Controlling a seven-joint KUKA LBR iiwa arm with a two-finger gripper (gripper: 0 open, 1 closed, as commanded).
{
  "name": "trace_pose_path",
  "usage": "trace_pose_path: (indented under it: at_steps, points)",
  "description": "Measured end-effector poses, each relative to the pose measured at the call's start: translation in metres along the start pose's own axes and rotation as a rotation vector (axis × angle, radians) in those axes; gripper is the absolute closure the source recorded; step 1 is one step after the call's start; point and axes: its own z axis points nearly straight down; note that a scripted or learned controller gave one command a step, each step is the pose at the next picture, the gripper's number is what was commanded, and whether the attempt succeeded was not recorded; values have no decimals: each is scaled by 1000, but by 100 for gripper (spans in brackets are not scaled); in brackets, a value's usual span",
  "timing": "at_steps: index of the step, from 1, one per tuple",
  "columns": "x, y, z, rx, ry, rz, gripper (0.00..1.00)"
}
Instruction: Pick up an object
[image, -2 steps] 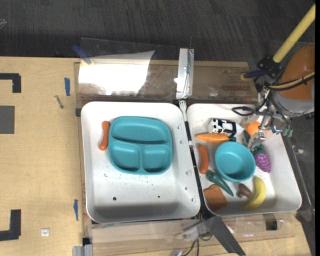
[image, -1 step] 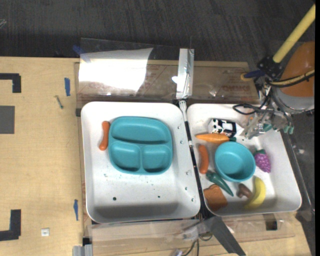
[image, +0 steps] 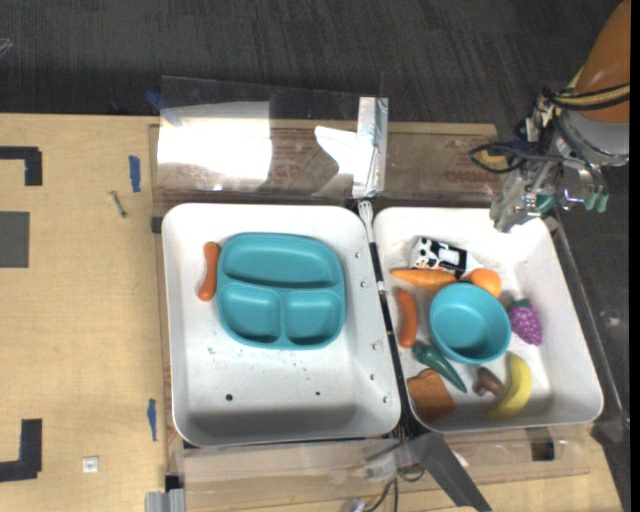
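Note:
My gripper (image: 521, 207) hangs over the far right corner of the right bin (image: 570, 330), open, with nothing between its fingers. Below it in that bin a teal bowl (image: 468, 322) sits among small toy foods: a carrot (image: 425, 279), an orange (image: 486, 282), purple grapes (image: 525, 324), a banana (image: 514, 387), a black-and-white block (image: 439, 256), a sausage (image: 407, 318), a green vegetable (image: 441, 365), a brown piece (image: 431, 393) and a mushroom (image: 489, 379). The left bin (image: 190, 380) holds a teal divided plate (image: 280, 290) and an orange sausage (image: 208, 270).
A clear plastic sheet (image: 270, 150) with a taped upright edge stands behind the left bin. Cables (image: 500, 152) trail from the wrist at the back right. Wooden bench top (image: 70, 320) stretches to the left of the bins.

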Motion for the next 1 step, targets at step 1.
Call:
trace_pose_path:
  at_steps: [1]
  points:
    - [52, -8, 139, -4, 26, -111, 100]
